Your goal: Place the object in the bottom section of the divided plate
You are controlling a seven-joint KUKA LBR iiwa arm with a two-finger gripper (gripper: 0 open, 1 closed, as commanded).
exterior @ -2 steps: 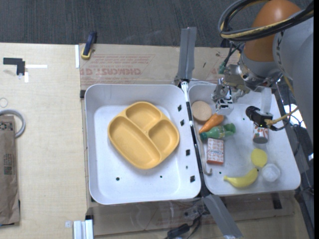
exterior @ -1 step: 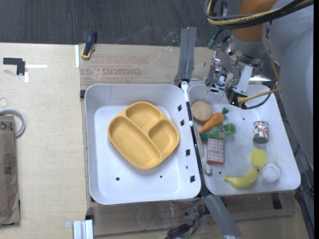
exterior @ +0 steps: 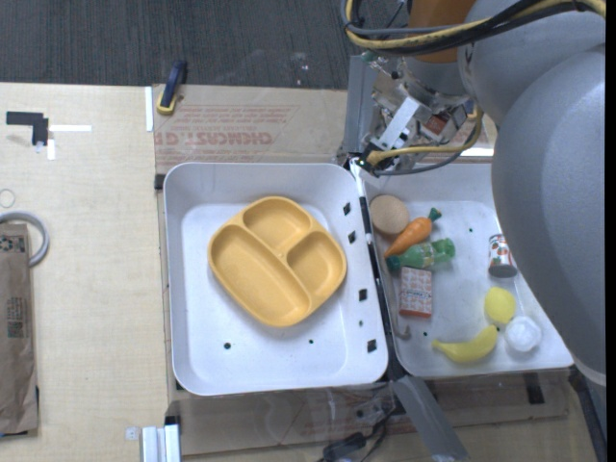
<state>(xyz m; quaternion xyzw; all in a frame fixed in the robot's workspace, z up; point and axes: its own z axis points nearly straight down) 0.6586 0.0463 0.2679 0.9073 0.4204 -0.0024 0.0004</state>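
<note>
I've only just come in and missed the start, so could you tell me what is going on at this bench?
A grey robot arm reaches in from the right, above two white bins. The left bin holds a yellow divided plate, with nothing in its sections yet. The right bin holds the loose items: a carrot, a banana, a lemon, a beige round object, a green item, a small red and white packet, a small can and a white round piece. All of them lie in the bin, so no placing has begun.
</note>
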